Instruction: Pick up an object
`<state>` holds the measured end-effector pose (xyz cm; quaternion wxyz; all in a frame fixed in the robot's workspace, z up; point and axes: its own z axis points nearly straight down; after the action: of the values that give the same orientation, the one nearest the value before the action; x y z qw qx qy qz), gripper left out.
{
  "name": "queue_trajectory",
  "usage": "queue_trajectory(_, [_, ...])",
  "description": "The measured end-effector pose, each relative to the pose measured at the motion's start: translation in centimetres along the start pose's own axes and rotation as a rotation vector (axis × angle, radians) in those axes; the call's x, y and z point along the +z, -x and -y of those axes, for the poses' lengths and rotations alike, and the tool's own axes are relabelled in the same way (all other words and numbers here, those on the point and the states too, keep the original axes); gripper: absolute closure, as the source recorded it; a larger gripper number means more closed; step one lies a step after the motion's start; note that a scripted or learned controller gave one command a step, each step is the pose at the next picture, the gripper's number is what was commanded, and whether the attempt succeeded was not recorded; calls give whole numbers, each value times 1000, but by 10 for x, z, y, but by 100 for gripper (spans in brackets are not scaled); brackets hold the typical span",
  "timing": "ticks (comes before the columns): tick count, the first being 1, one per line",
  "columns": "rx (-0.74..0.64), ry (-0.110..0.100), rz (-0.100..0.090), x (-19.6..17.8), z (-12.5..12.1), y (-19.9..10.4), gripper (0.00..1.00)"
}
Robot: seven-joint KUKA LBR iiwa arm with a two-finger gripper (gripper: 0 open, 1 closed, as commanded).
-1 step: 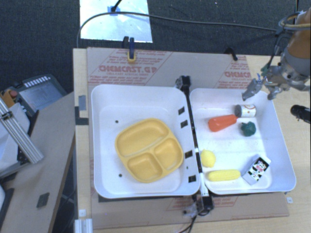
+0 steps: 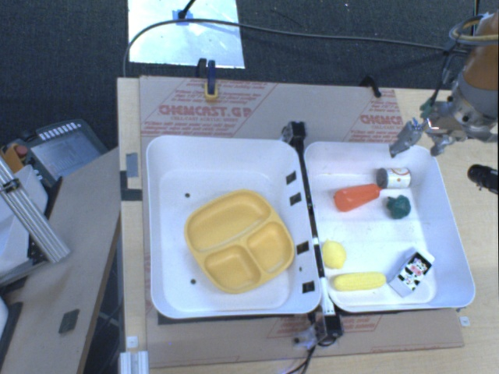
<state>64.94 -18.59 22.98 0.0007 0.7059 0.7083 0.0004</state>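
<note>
While the yellow divided plate [image 2: 238, 240] sits in the left bin [image 2: 168, 162], the orange carrot [image 2: 356, 197] lies in the right bin [image 2: 452, 240], and my gripper [image 2: 419, 139] hangs spread and empty over its far rim.

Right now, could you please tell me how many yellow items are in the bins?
3. A tray lies in the left bin; a lemon sits by the right bin's left wall; a corn cob lies just below it, near the front edge.
</note>
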Motion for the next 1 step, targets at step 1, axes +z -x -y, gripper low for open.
queue_trajectory(1, [-2, -4, -1, 62, -2, -3, 0])
